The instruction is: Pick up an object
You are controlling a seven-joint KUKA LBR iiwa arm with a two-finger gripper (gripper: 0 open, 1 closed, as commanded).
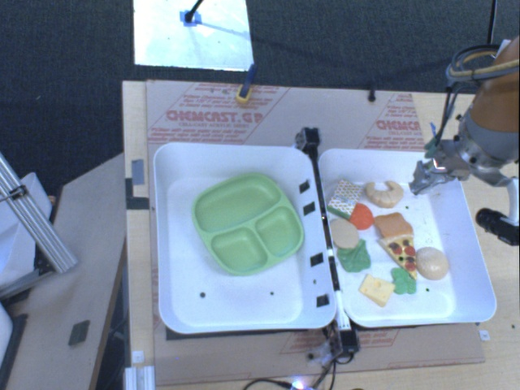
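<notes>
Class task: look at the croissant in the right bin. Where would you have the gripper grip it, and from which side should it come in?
Grip the croissant across its thick middle, coming straight down from above. It lies flat, curved, with its tips thinner than its belly. White floor shows along its far edge and right tip, but the patterned piece lies close on its left, so probably close across the short width.

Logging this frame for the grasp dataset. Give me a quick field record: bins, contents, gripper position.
left bin: green tray
right bin: toy food pile
items: croissant, toast, pizza slice, cheese, tomato, egg
gripper: over right bin's far right corner, right of croissant
held: nothing visible
</notes>
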